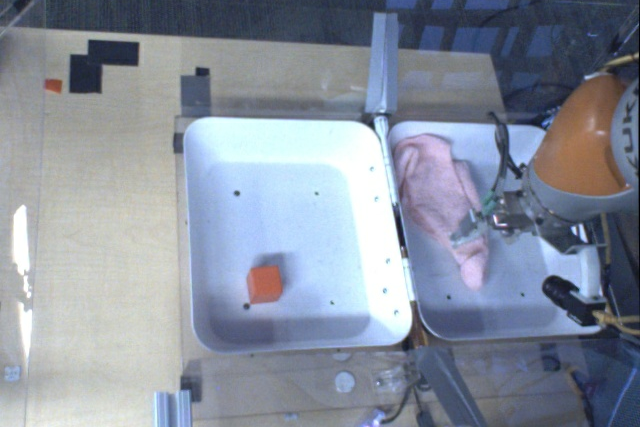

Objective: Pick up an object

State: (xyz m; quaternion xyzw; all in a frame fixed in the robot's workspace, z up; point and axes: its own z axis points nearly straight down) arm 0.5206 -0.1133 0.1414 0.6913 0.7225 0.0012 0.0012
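Note:
A crumpled pink cloth (437, 200) lies in the right bin (520, 310), along its left side and reaching down toward the middle. An orange block (265, 284) sits in the left bin (210, 215), near its front left. My gripper (478, 224) hangs over the right bin at the cloth's right edge, low and close to the fabric. The wrist covers most of the fingers, so their state does not show, and nothing is seen held between them.
The two white bins stand side by side with a metal divider rail (383, 75) behind their shared edge. My orange-banded arm (585, 150) covers the right bin's far right side. Black and orange markers (95, 65) lie on the wooden bench at the far left.

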